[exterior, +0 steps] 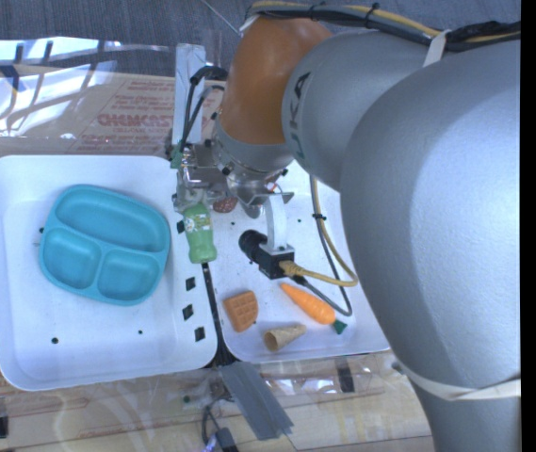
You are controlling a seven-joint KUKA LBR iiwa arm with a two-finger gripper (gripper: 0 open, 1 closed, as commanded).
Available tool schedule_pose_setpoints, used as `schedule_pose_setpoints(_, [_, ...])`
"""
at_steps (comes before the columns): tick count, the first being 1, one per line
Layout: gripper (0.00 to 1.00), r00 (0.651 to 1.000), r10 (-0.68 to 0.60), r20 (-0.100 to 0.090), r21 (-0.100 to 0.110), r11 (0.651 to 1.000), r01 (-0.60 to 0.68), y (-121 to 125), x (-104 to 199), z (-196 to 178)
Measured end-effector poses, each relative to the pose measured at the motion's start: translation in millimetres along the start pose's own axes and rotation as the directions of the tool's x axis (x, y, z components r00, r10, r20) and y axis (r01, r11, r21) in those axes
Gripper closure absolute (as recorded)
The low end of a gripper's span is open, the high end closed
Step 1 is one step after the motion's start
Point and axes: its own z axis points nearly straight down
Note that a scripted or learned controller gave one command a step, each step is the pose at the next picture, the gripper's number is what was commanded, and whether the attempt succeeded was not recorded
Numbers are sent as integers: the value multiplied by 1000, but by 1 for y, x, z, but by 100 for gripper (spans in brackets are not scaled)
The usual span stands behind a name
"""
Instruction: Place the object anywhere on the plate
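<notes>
A light blue plate (pixel 104 243) with three compartments lies in the left bin (pixel 23 347). My gripper (pixel 194 207) hangs over the divider between the two bins, just right of the plate's right edge. A green bottle-shaped object (pixel 200 237) with a pale label sticks out below the fingers, its upper end between them. The bottle is over the rim between the bins, apart from the plate. The grey arm with its orange band covers much of the right bin.
In the right bin (pixel 249 351) lie an orange waffle-like piece (pixel 240 310), a tan cone (pixel 284 335) and an orange carrot (pixel 309 303) with a green tip, all near the front edge. A cardboard sheet (pixel 107 111) lies behind the bins.
</notes>
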Motion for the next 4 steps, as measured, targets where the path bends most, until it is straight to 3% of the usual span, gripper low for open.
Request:
schedule_pose_setpoints(1, [100, 1000, 6, 6, 14, 1000, -6, -68, 43, 92])
schedule_pose_setpoints(2, [100, 1000, 14, 4, -5, 1000, -14, -77, -37, -22])
schedule_pose_setpoints(3, [100, 1000, 6, 5, 12, 1000, -6, -56, 28, 43])
schedule_pose_setpoints(4, [100, 1000, 9, 2, -5, 1000, -9, -45, 32, -68])
